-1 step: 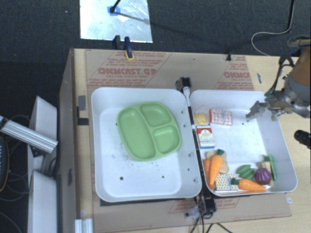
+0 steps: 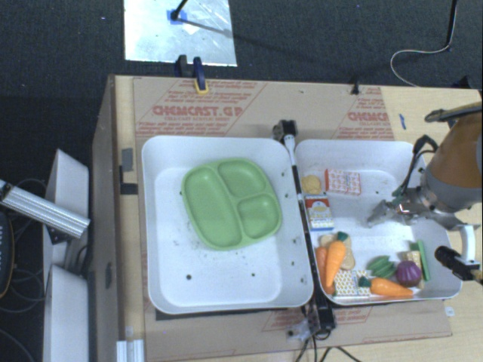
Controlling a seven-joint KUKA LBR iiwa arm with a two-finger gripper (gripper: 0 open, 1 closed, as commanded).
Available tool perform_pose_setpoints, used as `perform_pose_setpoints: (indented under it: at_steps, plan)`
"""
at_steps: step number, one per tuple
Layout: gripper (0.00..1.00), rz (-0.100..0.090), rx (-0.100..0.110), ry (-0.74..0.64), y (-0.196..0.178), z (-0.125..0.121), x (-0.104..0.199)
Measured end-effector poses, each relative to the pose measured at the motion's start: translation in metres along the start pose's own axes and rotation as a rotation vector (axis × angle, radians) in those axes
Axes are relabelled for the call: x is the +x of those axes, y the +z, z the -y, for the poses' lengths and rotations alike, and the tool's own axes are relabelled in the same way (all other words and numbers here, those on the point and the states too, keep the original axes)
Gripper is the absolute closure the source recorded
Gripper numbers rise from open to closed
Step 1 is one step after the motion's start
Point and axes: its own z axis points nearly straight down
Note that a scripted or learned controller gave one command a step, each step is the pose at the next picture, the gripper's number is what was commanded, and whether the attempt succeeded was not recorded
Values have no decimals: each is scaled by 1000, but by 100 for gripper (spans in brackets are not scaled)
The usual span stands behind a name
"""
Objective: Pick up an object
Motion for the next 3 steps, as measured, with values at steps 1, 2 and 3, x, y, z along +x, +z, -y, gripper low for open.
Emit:
perform_pose_setpoints:
  at_steps: [1, 2, 3]
  plan:
    - [0, -1, 1, 0, 0, 64, 43]
    - [100, 0, -4, -1, -11, 63, 43]
    - [0, 0, -3, -1, -11, 63, 43]
